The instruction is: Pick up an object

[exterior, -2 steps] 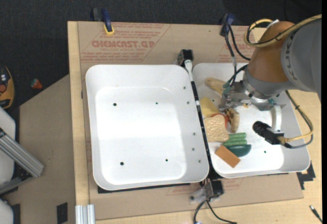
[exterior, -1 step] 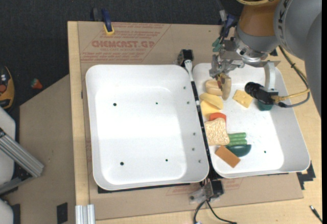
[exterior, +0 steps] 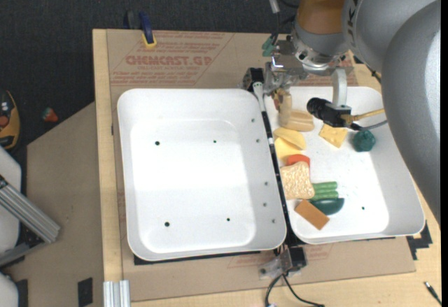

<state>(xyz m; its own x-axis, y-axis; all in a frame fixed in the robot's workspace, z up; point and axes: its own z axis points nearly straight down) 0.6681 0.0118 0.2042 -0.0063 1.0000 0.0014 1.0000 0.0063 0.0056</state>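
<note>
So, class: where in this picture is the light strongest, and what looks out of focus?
Camera view: the shallow white left bin is brightest, its floor nearly washed out; the large grey robot arm at right looks blurred.

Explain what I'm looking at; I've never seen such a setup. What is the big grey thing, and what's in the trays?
One camera looks down at a slant on a bench bearing a left bin and a right bin. The grey and orange thing is a robot arm reaching in from the right; its gripper hangs over the right bin's far left corner. That bin holds yellow wedges, a tan speckled square, a green piece, an orange block and a teal ball. Whether the gripper holds anything, I cannot tell.
</note>
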